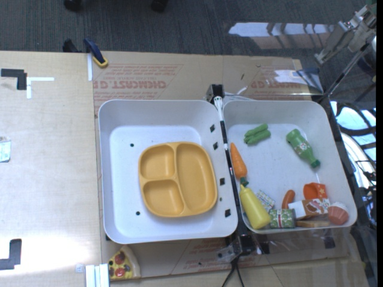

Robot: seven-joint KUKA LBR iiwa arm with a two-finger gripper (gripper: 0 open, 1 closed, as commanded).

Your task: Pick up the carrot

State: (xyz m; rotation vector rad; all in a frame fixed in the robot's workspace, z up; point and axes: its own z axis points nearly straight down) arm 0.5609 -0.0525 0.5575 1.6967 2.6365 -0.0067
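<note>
The orange carrot [238, 161] lies in the right bin [326, 127] against its left wall, pointing toward the back, its green stub near the front. Just in front of it is a yellow bottle [254, 207].
The left bin [114, 160] holds a yellow divided plate [178, 179]. In the right bin lie green peas [257, 134], a green bottle [302, 147], a red sausage [288, 198], a small can [282, 219] and several red and orange toy foods [318, 205] at the front right corner.
</note>
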